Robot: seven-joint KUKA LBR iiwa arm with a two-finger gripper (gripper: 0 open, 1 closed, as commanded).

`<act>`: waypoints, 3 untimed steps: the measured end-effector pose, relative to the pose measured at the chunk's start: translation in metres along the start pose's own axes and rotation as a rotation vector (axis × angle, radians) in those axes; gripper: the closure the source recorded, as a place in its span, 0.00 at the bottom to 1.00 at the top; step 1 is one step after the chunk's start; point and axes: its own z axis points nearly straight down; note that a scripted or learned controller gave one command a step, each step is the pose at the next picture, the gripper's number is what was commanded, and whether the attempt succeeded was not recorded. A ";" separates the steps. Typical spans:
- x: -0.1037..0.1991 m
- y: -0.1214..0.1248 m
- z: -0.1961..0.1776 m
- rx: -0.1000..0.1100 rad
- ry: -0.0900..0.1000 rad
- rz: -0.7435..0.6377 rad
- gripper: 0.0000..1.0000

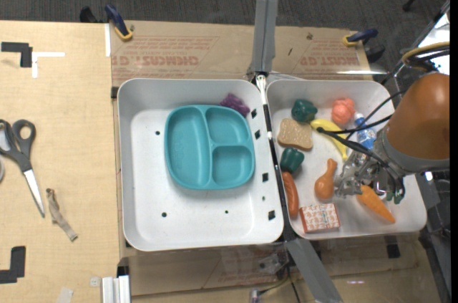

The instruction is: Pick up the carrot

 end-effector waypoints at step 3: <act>0.003 -0.025 -0.103 0.003 0.042 -0.047 0.00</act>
